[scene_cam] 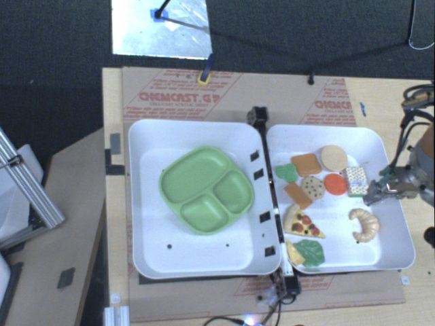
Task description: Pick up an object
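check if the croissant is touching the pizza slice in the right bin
Apart. The camera view shows bare white bin floor between the croissant and the pizza slice.

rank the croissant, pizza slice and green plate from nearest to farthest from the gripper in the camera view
From the gripper at the right bin's right edge:
1. croissant, just below-left of it, right bin.
2. pizza slice, near the right bin's left wall.
3. green plate, in the left bin.

Even, fairly bright overhead light. The white bins (204,131) look slightly washed out, and shadows are faint. Glare shows on the foil sheet (161,17) at top. The picture is soft and grainy.
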`<state>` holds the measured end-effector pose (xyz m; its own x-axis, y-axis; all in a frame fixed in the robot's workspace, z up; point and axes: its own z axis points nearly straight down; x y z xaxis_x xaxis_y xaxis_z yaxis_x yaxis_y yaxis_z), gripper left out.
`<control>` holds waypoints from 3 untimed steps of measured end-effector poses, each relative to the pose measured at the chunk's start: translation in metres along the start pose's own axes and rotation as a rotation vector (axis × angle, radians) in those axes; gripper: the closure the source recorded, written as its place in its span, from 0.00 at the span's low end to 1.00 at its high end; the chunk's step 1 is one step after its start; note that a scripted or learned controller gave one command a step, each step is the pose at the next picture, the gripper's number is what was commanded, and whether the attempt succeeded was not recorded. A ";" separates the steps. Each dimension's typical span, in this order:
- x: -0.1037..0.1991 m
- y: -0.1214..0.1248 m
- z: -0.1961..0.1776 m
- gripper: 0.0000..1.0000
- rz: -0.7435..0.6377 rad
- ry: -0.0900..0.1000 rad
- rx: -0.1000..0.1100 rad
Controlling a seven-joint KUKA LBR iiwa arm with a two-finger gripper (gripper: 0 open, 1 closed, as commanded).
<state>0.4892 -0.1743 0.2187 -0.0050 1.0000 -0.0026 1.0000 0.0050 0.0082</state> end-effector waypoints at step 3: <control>0.094 0.057 0.010 1.00 -0.005 0.003 0.004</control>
<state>0.5459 -0.0801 0.2091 -0.0104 0.9999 0.0007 0.9999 0.0104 0.0038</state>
